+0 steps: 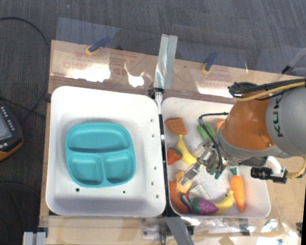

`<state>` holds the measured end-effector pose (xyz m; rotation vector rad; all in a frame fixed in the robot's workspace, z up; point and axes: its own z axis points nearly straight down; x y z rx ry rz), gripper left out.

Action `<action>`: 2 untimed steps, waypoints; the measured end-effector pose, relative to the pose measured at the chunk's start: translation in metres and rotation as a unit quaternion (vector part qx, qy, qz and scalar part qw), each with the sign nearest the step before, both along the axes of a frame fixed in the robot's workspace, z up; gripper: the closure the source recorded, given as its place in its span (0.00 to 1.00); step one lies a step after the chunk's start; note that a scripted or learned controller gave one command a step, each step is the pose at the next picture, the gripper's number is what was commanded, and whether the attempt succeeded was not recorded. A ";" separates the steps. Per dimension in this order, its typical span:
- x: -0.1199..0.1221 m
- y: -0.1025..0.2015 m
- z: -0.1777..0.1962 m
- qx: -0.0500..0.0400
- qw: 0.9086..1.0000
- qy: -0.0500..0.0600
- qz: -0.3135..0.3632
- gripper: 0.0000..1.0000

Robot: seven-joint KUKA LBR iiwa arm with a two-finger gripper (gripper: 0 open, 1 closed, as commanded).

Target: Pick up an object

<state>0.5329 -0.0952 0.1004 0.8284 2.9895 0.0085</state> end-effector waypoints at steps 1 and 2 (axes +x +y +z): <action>0.074 -0.006 0.008 0.002 0.999 0.013 -0.049 0.00; 0.072 -0.005 -0.001 0.006 0.995 0.008 -0.103 0.00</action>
